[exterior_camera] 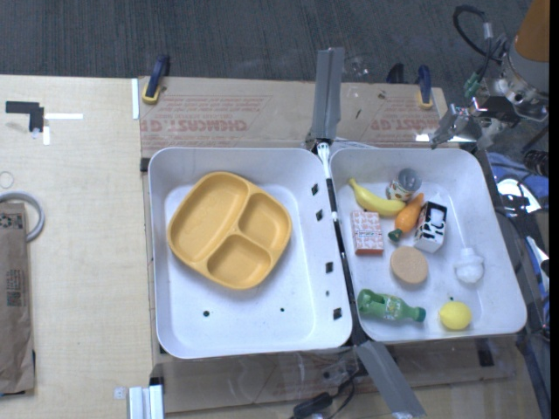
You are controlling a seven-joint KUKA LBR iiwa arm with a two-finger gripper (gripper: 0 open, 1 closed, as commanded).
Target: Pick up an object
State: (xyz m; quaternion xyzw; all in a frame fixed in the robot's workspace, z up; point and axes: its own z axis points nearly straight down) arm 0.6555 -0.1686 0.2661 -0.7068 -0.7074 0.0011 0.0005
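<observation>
Nearest, in the right bin (489, 182): green bottle (389, 306) lying flat, yellow lemon (455, 315) just beside it. Farther in: tan round disc (409, 265), white lump (469, 269), red-and-white box (368, 232), black-and-white carton (432, 226), orange carrot (408, 216), banana (376, 200), grey ball (404, 182). In the left bin (162, 234): yellow divided plate (229, 229). Farthest, beyond the right bin's back corner: gripper (454, 127), above the bench, well apart from all items, nothing held; spread of fingers impossible to tell.
</observation>
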